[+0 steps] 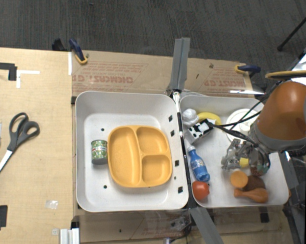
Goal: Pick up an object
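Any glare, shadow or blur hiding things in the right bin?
Camera view: lighting is even and soft, no harsh glare on the right bin; the gripper area looks slightly soft and cluttered, with the arm's orange band covering the bin's far corner; the blue bottle and tomato read sharply.

This looked like a robotics lab or test workshop rather than a home. A plywood tabletop carried two shallow white bins, backed by a sheet of printed cardboard held with blue clamps. Black tape marks and scissors lay on the wood, dark carpet covered the floor beyond, and a grey-and-orange industrial arm reached in from the right.
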`<state>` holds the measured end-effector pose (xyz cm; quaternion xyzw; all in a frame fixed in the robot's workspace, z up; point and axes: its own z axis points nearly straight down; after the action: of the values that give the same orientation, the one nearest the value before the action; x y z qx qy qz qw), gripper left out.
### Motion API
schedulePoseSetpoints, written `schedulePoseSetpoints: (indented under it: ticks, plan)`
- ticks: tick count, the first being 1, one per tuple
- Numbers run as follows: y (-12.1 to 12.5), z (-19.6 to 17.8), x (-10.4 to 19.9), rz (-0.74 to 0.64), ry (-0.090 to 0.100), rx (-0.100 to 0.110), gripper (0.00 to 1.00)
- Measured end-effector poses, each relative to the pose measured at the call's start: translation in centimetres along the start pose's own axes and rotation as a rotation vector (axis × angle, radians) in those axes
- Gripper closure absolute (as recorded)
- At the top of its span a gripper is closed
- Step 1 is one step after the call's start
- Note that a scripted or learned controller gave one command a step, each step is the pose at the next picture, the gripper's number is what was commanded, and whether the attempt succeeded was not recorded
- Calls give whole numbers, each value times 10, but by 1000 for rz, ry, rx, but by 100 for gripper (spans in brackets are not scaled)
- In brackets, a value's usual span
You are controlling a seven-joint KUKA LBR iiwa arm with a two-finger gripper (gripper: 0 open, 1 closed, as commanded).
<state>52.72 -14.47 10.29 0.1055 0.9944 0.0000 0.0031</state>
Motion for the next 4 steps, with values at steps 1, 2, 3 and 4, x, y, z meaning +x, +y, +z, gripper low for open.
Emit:
schedulePoseSetpoints:
  ticks: [1, 2, 3, 4]
  plan:
    - [18, 11, 54, 285, 6, 1, 100]
    - [13, -104, -27, 137, 2, 1, 100]
    - [-17, 11, 47, 252, 5, 2, 100]
    - [47, -97, 59, 348, 3, 1, 100]
